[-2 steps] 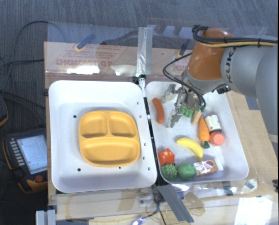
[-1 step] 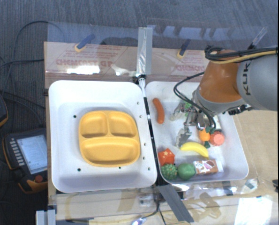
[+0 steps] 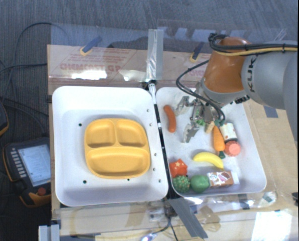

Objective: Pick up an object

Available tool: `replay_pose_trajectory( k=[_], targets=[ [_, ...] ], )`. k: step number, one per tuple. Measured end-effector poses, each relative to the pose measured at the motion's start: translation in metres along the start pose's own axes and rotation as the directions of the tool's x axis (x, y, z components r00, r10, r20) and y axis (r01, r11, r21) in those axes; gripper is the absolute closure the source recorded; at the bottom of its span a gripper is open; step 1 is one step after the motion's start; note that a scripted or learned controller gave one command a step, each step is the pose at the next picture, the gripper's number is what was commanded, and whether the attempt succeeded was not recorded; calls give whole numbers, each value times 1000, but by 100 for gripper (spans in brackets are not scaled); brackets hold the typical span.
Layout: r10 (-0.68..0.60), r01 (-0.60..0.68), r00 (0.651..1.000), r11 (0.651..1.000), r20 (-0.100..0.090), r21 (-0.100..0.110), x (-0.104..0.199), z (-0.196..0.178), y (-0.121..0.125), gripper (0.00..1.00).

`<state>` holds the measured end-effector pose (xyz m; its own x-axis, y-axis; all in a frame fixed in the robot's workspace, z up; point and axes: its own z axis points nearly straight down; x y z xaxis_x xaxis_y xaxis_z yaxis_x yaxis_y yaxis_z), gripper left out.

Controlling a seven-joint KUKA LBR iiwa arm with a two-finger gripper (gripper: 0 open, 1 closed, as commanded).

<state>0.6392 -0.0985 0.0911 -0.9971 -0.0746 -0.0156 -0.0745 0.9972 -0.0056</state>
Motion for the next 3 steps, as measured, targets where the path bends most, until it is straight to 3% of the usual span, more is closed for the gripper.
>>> replay_pose_trajectory(
  k=[1,2,3],
  targets=[
    [-37,37,999,999,-2,-1,52,-1,-41,0],
    [-33,33,999,999,5,1,100,-3,-62,0],
    [-33,33,999,999,7,3,99,-13,-62,100]
  ],
)
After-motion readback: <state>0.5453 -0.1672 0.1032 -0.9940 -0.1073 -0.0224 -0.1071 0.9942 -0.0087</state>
